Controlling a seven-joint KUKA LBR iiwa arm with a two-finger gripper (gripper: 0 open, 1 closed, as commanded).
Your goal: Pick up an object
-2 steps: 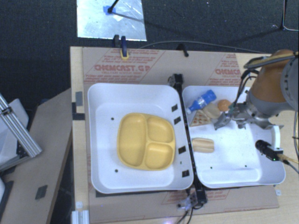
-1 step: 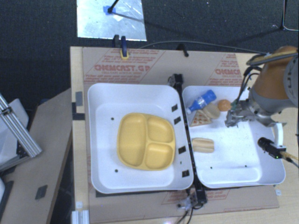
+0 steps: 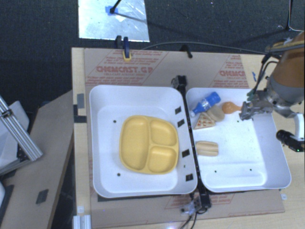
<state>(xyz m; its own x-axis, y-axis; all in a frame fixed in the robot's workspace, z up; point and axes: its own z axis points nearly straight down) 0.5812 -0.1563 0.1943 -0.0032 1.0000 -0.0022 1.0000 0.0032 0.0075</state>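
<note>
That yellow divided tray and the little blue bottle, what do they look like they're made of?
The yellow tray looks like moulded plastic with a dull, matte finish: smooth rounded compartments, even colour, no sharp glare. The blue bottle also looks like plastic, somewhat glossier, with a lighter end that may be a cap. The picture is too coarse to be sure of either.

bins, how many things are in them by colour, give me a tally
Yellow: 1, the divided plate in the left bin
Blue: 1, the bottle
Orange: 1, a small rounded item
Tan: 3, the bread roll, the waffle-patterned wedge and a rounded piece
Total: 6
</note>
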